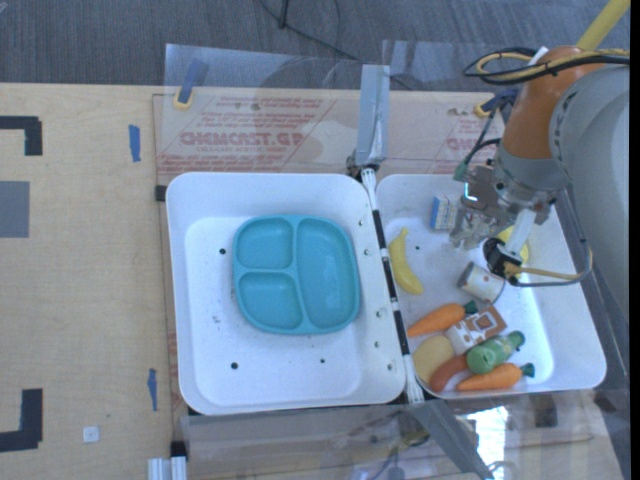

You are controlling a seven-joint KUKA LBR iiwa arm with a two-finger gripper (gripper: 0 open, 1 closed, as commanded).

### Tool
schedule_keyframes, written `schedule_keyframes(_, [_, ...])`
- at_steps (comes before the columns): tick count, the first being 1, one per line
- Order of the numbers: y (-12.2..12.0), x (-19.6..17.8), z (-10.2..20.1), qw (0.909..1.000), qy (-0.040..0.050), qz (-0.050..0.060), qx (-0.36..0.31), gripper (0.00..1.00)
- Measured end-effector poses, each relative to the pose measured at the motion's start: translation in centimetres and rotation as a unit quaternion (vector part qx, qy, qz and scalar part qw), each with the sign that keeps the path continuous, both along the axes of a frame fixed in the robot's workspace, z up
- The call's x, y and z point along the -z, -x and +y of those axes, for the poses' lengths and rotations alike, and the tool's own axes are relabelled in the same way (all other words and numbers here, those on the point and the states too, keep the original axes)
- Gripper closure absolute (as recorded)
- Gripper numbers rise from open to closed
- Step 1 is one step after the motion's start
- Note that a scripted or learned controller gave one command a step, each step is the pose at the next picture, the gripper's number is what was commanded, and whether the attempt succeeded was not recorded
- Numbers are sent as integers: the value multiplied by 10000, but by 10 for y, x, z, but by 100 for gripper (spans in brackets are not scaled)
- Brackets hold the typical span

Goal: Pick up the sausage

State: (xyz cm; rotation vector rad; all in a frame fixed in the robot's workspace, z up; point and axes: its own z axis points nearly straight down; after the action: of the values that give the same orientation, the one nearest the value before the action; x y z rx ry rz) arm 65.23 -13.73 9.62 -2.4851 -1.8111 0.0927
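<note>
The sausage (449, 372) is a short reddish-brown piece lying at the front of the right bin (570, 363), wedged between a pale yellow round item (431, 352) and an orange carrot (491, 377). My gripper (467, 231) hangs over the back half of the same bin, well behind the sausage and apart from it. Nothing shows between its fingers.
The right bin also holds a banana (403, 261), a second carrot (437, 319), a small can (482, 282), a white and orange box (478, 327), a green item (489, 354) and a blue and white packet (441, 211). A teal divided plate (297, 272) lies in the left bin (200, 298).
</note>
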Motion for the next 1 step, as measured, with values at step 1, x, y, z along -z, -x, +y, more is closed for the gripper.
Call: schedule_keyframes(1, [-14,9,-60,9958,52,-315,862,100])
